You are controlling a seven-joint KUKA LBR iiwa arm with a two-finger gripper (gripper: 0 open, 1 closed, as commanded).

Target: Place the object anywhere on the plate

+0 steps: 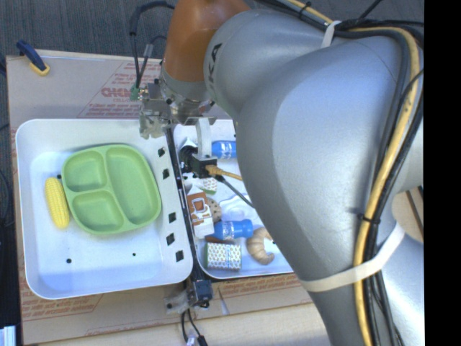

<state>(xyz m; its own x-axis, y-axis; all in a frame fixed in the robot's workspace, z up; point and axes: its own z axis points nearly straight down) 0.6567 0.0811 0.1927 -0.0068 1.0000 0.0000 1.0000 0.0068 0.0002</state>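
A green divided plate (112, 188) lies in the left white bin (43, 265), with nothing on it. A yellow corn cob (57, 202) rests on the bin floor, touching the plate's left rim. My gripper (153, 120) hangs at the far end of the wall between the two bins, just beyond the plate's far right corner. I see nothing clearly held under it. The grey arm with its orange band (194, 27) covers much of the right bin.
The right bin (245, 271) holds a blue bottle (224, 149), a second blue bottle (235, 229), a brown-and-white packet (202, 208), a checkered box (223, 256) and a croissant (261, 248). A blue clip (32, 56) sits on the cardboard at the far left.
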